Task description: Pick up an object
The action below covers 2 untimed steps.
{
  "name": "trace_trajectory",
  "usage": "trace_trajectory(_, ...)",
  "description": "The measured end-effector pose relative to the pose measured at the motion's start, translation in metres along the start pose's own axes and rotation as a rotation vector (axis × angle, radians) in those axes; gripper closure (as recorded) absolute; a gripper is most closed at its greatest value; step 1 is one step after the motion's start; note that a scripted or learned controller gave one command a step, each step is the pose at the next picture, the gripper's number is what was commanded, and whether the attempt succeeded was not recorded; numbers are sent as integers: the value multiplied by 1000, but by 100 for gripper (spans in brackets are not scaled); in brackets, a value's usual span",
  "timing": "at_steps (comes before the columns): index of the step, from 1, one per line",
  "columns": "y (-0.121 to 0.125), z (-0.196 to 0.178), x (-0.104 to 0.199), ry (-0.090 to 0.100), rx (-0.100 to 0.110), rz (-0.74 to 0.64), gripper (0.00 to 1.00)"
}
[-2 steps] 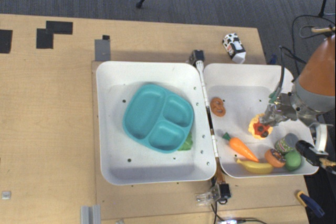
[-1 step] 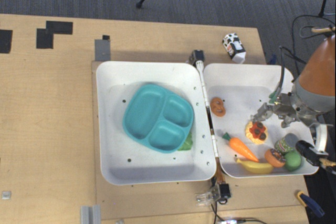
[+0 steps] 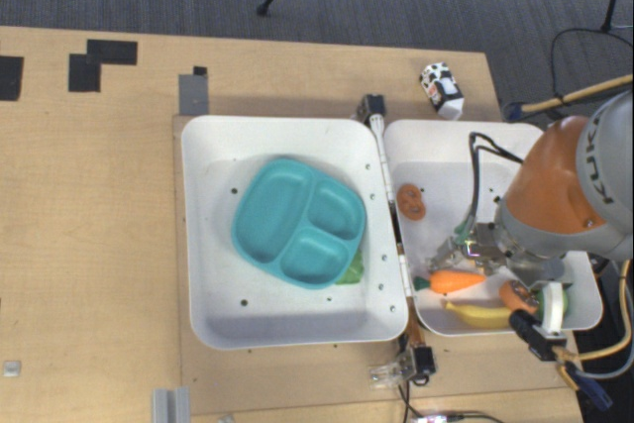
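Note:
My gripper [image 3: 462,251] is down in the right bin [image 3: 436,158], just above an orange carrot [image 3: 456,281]. A yellow banana [image 3: 477,315] lies along the bin's front wall below the carrot. A small orange-red piece [image 3: 515,293] sits to the right of the carrot, partly under the arm. A brown round piece [image 3: 411,202] rests near the bin's left wall. The arm's orange band [image 3: 555,188] covers the bin's right part.
The left bin [image 3: 213,312] holds a teal divided plate [image 3: 300,222] with a green scrap [image 3: 349,272] poking out from under its front right edge. A small black-and-white carton [image 3: 441,89] stands on the bench behind the right bin. A clip [image 3: 372,106] sits between the bins.

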<state>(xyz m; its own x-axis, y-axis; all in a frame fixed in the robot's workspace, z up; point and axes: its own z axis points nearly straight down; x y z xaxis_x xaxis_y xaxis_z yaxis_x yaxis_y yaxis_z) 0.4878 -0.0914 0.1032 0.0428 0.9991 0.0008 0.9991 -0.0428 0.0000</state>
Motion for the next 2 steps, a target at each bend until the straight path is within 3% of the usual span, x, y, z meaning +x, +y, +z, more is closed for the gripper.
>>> trace_trajectory(1,62,15,6,-3,-12,53,0)
trace_trajectory(2,137,16,-6,-2,-8,110,0)
